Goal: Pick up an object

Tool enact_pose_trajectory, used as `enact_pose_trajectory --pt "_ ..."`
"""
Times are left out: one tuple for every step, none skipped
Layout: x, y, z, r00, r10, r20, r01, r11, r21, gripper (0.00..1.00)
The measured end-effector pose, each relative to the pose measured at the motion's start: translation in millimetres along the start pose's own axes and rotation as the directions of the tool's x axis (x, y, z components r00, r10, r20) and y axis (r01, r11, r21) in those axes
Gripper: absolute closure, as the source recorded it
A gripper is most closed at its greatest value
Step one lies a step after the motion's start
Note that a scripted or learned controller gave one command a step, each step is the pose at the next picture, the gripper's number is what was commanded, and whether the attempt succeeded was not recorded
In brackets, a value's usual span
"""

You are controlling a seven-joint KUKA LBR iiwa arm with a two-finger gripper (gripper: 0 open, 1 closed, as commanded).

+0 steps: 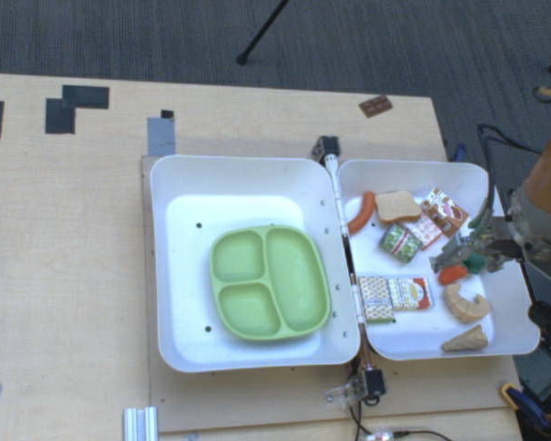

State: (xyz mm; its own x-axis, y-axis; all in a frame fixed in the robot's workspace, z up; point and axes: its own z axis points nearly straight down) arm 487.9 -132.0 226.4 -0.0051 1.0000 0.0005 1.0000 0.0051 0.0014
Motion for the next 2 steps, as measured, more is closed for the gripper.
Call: enact_pose_trajectory --pt "10 3 128 1.000 0.004 0.002 -0.004 1.000 -0.011 0.00" --pt "11 4 117 1.000 0.002 0.001 -0.002 1.000 -0.014 1.00"
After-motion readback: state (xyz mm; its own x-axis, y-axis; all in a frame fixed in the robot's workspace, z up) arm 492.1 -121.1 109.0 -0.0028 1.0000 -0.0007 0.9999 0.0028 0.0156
